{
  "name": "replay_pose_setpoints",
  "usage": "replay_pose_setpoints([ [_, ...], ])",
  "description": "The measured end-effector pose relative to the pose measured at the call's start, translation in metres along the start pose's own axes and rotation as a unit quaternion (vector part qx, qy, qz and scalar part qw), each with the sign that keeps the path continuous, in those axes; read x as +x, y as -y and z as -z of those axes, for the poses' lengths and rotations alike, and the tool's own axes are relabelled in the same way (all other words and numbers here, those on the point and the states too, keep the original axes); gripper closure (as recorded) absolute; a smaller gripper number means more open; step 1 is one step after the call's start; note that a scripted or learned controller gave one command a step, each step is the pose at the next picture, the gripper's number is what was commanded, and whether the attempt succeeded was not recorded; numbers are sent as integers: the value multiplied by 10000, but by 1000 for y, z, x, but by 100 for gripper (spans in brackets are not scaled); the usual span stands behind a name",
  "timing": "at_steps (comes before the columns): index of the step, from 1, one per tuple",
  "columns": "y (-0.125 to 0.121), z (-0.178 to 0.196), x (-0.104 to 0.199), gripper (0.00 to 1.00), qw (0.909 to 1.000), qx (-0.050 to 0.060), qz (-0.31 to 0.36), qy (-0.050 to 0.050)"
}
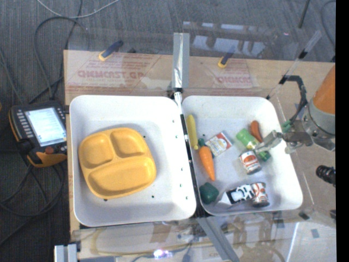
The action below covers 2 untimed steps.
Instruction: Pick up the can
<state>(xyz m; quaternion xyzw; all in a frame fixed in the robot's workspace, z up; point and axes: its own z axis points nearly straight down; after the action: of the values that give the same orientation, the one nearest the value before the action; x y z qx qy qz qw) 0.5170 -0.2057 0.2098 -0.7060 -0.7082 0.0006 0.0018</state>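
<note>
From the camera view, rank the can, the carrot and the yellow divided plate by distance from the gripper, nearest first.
Measured from the gripper:
1. Can, right bin, just below-left of the gripper.
2. Carrot, right bin, near its left wall.
3. Yellow divided plate, left bin, farthest.

Red-white can (250, 161), seemingly tilted
</note>
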Motion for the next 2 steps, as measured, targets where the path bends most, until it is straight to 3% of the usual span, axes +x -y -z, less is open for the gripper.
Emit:
replay_pose_setpoints([
  [1, -15, -85, 19, 0, 9993, 5, -379, 8],
  [2, -33, -120, 13, 0, 9992, -48, -385, 26],
])
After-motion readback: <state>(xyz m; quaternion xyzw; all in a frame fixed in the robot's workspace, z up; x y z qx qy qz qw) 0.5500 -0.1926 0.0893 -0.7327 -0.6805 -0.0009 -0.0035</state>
